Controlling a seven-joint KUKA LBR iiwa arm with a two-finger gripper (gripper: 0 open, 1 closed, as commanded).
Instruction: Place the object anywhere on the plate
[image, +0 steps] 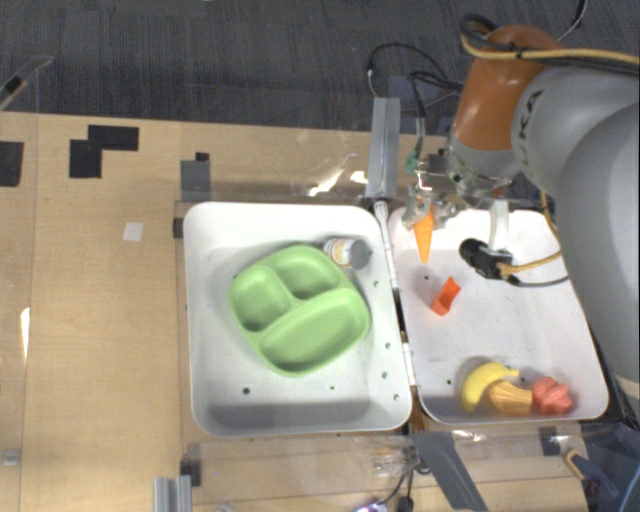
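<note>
Two-finger gripper (432, 205) seen over far left corner of right white bin (520, 340). Orange cone-shaped carrot-like piece (424, 235) seen pinched between fingers, tip hanging down below them. Green three-compartment plastic plate (298, 307) located well to left of fingers and nearer camera, in left white bin (215, 400). Small orange block (445, 296) located below fingers, apart from them.

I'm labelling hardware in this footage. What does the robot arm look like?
The arm is thick, rounded and light grey, with a glossy orange band above the wrist. Thin black cables loop beside the wrist. The gripper is a small metallic assembly.
</note>
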